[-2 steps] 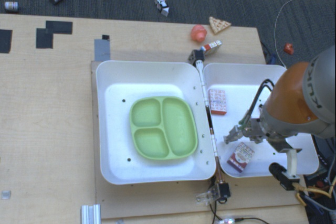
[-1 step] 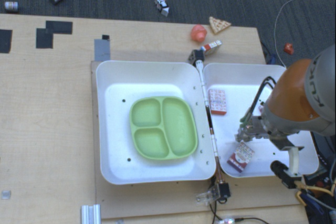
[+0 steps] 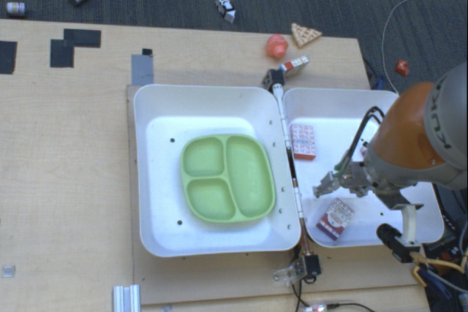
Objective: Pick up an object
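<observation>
Two small red-and-white packets lie in the right bin (image 3: 409, 106). One packet (image 3: 303, 141) rests near the bin's left wall, toward the back. The other packet (image 3: 335, 218) lies tilted near the front wall. My gripper (image 3: 341, 185) hangs over the bin's middle, just above and behind the front packet and apart from the back one. I see nothing held in it. The grey arm with its orange band (image 3: 406, 135) comes in from the right and hides part of the bin floor.
The left bin (image 3: 157, 179) holds a green divided plate (image 3: 227, 178). Behind the bins on the bench lie a red ball (image 3: 276, 46), a toy pizza slice (image 3: 306, 33) and a small red-tipped tube (image 3: 296, 64). Cables hang off the front right corner.
</observation>
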You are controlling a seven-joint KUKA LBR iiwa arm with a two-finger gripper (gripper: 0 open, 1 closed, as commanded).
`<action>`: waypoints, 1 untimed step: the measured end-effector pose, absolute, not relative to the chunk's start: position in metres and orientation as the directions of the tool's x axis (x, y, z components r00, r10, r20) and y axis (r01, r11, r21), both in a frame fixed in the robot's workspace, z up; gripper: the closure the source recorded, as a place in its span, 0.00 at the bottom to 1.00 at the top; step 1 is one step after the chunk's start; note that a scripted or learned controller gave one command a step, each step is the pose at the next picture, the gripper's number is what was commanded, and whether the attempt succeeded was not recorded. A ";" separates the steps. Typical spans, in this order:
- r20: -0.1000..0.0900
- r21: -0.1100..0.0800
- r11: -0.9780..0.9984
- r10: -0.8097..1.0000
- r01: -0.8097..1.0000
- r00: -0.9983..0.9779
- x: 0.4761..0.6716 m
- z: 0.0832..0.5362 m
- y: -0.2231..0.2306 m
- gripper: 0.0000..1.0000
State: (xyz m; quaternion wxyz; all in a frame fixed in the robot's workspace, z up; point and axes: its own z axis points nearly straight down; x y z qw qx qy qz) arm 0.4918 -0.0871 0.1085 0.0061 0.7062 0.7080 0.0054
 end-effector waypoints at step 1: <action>-0.001 0.007 0.000 1.000 1.000 0.000 0.489 0.087 -0.084 0.00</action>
